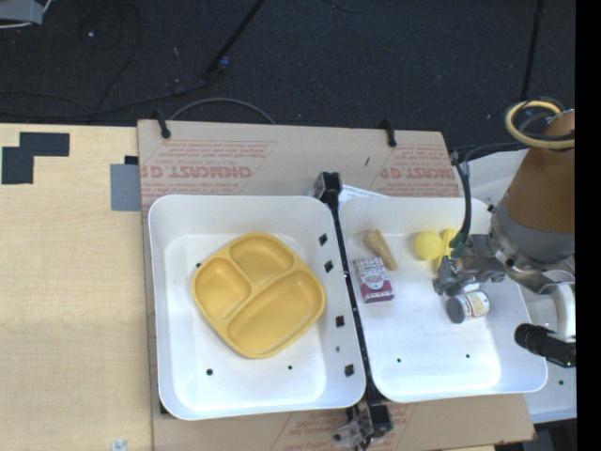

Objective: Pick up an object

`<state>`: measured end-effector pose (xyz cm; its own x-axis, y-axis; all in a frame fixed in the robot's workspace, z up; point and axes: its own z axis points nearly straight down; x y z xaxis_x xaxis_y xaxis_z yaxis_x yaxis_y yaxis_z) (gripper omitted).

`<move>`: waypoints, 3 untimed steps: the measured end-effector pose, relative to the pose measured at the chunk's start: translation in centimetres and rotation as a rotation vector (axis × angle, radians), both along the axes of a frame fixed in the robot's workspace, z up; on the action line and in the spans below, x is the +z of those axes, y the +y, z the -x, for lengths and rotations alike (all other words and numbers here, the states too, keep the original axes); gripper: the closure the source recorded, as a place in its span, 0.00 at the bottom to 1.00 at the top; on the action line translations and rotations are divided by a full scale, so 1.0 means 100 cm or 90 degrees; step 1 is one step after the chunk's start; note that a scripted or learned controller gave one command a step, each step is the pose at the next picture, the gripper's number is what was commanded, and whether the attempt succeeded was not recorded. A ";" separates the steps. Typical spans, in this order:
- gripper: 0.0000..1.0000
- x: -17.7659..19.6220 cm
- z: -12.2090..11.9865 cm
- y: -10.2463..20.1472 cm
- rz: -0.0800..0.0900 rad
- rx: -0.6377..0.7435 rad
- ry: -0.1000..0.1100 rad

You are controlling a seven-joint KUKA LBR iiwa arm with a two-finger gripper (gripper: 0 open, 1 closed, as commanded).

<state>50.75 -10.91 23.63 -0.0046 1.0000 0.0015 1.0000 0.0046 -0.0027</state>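
From my station I count two white bins side by side on the counter (75, 280): the left bin (178, 365) carries one thing, a yellow tray (258, 294) with three compartments, lying flat and turned at an angle. The right bin (423, 369) carries four loose things that I can make out: one tan cone-shaped piece (380, 248) near the back left, one small pink-and-white carton (373, 280) just in front of it, one yellow ball-like piece (430, 244) towards the back, and one small white bottle (470, 305) with a grey cap and a dab of orange on its label, lying on its side. The carton has print on its face, but it is too small for me to read. Behind both bins one cardboard sheet (282, 163) lies on the counter, with red lettering that appears upside down and mirrored; I cannot read it with certainty. The arm (540, 195) comes in from the right, and the tool (457, 278) sits low over the right bin, between the yellow piece and the bottle and very close to the bottle's capped end. I cannot tell how far the tool is open, nor whether it has hold of anything. One dark divider (343, 299) runs between the two bins.
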 end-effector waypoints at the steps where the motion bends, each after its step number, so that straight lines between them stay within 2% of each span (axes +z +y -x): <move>1: 1.00 -0.012 -0.004 0.054 -0.001 0.000 0.001; 2: 1.00 -0.017 -0.012 0.104 0.000 0.000 0.001; 3: 1.00 -0.006 -0.006 0.163 -0.001 0.001 0.000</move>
<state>51.35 5.40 22.99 -0.0066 1.0000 0.0024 1.0000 0.0066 -0.0029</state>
